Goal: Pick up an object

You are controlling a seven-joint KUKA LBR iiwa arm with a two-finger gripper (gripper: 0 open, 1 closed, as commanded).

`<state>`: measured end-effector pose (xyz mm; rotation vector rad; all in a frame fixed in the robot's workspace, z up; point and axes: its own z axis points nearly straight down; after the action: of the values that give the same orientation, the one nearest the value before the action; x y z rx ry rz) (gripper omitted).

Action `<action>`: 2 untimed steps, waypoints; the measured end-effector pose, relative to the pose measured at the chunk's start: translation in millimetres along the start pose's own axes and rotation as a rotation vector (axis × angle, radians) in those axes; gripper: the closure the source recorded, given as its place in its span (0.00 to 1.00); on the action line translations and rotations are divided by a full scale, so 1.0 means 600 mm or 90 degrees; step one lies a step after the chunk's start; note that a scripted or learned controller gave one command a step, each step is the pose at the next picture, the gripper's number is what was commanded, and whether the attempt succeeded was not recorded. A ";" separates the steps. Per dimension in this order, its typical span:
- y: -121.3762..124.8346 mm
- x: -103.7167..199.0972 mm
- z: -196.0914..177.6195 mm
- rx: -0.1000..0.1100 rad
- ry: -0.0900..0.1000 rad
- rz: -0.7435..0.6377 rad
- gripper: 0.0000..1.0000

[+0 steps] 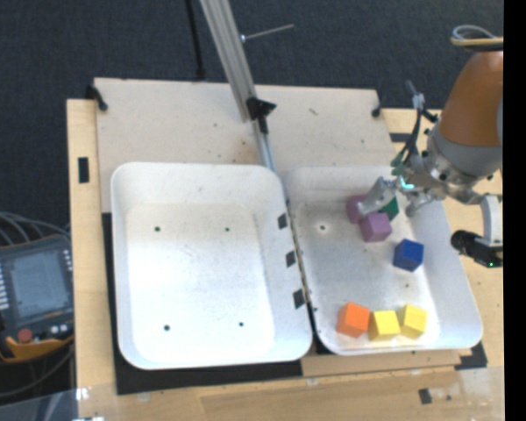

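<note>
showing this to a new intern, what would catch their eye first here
Probably the arm's orange band at the view's right, with the gripper low over the purple blocks in the right bin. Next, the row of orange and yellow blocks along that bin's near edge, and the blue block.

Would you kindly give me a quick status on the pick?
Gripper low over right bin, at the purple blocks. Nothing seen held. Green block close beside; blue block apart.

Single fixed camera above bench (351, 95), slanted downward, both bins (202, 261) framed.
</note>
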<state>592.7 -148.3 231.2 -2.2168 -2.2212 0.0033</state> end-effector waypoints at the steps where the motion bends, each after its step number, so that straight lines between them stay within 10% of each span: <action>1: 0.002 0.000 -0.004 -0.003 0.000 0.000 0.00; 2: 0.007 -0.019 0.083 0.000 -0.002 0.002 0.00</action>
<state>596.9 -159.3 181.5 -2.2225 -2.2182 0.0063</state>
